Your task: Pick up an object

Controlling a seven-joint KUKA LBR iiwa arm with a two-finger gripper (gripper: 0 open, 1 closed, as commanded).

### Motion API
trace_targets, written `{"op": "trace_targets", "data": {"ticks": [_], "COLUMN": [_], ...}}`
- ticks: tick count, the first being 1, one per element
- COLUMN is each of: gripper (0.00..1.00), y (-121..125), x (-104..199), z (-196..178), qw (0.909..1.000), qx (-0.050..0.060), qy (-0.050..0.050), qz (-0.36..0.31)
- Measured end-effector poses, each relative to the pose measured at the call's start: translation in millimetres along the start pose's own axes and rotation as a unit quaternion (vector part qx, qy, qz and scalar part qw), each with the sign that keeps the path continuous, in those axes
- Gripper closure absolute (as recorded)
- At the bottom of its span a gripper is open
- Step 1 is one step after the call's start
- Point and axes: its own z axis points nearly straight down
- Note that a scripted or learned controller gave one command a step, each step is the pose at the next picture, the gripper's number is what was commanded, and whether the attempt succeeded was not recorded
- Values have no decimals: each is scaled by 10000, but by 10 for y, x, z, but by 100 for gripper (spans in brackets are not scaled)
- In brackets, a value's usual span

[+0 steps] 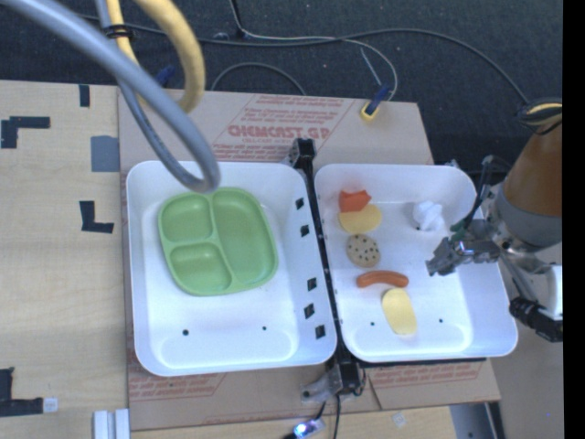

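The right bin [475,341] holds several small items: a red-orange piece [354,198], a yellow piece [360,219], a speckled cookie [363,249], a red sausage [381,279], a pale yellow piece [398,310] and a white crumpled item [428,214]. My gripper [447,255] hangs low over the right side of this bin, to the right of the sausage and below the white item. Nothing shows between its fingers.
The left bin [146,327] carries a green divided tray [218,240]. A grey hose [128,71] and a yellow hose [174,26] cross the top left, ending near the left bin's back rim. Cardboard lies under both bins.
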Motion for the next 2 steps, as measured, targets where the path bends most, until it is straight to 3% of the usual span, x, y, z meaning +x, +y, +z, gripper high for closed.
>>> {"op": "trace_targets", "data": {"ticks": [1,2], "gripper": [100,100], "y": [3,43], "x": [5,527], "z": [-112,-189], "qw": [10000,10000], "qx": [-10,-4], "qy": [-2,0], "qz": [-1,5]}}
